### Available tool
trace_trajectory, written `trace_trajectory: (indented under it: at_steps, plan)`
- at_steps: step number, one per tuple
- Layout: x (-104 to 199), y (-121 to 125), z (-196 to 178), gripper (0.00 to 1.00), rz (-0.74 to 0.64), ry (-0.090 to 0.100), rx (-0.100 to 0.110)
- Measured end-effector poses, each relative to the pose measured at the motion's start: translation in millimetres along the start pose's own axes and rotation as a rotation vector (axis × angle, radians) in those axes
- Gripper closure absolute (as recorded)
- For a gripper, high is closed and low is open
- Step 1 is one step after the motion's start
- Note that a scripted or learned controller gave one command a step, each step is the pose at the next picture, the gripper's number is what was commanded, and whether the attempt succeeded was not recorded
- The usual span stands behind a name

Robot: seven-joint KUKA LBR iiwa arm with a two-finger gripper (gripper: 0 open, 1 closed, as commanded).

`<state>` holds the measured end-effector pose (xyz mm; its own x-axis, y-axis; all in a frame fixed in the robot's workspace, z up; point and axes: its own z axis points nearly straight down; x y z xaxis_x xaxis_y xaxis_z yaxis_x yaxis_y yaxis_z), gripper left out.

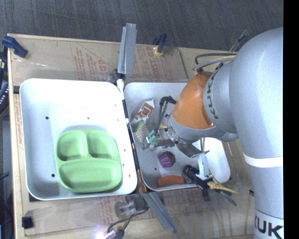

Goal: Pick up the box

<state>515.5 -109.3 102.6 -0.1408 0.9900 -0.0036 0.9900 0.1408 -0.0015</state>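
The box [145, 112] lay tilted in the right bin [139, 178], near its left wall. The claw [152, 139] hung just beside it over clutter; its state could not be determined. Risk: closing on neighbouring clutter, or the purple object [166, 159], instead.

Two white bins [40, 91] are carried on a tan worktop [70, 59] printed with faint red markings. A light green divided tray [88, 161] is seen in the left bin. In the right bin, an orange-and-white box [144, 111], a purple object [166, 159] and an orange-red object [170, 181] are seen. The arm [251, 98] is coloured grey, with an orange band [189, 108].
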Motion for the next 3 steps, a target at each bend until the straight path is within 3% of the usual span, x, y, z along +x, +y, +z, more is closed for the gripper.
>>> trace_trajectory:
  at_steps: [1,2,3]
  plan:
    - [-54.0,-31.4,-61.5,1.0,-0.324,0.002,-0.003]
    - [21.3,-28.7,-128.7,1.0,-0.368,0.004,-0.002]
    - [28.5,-34.2,-139.8,1.0,-0.692,0.003,-0.002]
